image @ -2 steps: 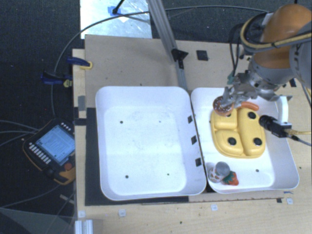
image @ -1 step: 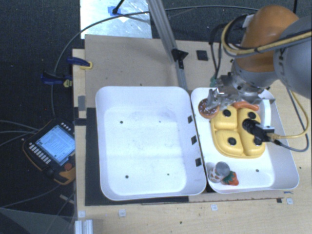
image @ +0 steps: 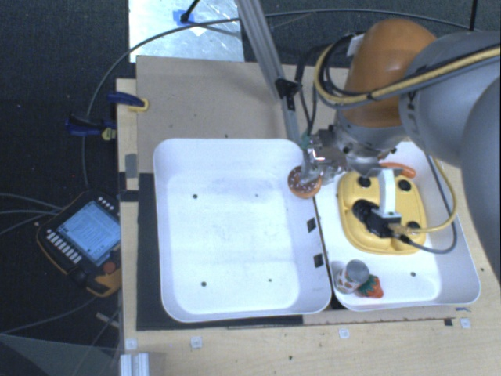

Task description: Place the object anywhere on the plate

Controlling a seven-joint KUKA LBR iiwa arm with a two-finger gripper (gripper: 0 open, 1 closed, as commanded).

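Pincer: can't tell its state; it hangs above a brown disc, at the bins' shared rim.
Plate: yellow, right bin, awaiting the object.

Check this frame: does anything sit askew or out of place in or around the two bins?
A small brown round object sits on the rim between the two bins, beside the gripper, not on the yellow plate. A grey and orange item lies loose in the right bin.
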